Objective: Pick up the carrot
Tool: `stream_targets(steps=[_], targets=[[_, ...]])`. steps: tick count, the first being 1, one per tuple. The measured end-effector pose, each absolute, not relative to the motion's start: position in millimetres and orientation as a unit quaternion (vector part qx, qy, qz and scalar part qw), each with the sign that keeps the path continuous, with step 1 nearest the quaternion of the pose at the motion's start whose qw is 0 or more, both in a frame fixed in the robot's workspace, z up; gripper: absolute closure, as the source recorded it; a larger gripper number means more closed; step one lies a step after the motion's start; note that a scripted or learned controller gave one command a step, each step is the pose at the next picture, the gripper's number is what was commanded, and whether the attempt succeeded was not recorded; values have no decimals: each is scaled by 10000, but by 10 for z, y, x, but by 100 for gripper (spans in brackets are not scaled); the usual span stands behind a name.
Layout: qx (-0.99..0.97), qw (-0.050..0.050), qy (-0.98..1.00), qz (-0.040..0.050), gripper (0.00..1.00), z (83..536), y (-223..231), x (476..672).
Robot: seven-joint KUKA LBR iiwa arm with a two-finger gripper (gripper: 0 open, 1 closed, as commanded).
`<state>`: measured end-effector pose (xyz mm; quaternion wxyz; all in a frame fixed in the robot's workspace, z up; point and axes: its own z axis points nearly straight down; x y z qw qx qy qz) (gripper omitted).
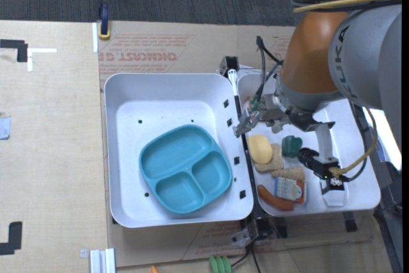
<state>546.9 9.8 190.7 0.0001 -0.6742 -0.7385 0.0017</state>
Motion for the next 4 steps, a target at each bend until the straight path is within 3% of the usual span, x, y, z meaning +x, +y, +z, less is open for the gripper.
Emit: stream_targets(steps=[1, 2, 3, 4], targets=[[-7061, 3, -7081, 17, 0, 1910, -484, 5287], [-6893, 2, -7245, 18, 0, 1904, 265, 5507], [-6730, 3, -7396, 16, 0, 1911, -281, 5043], [-7114, -6, -7027, 10, 0, 2284, 52, 5439]])
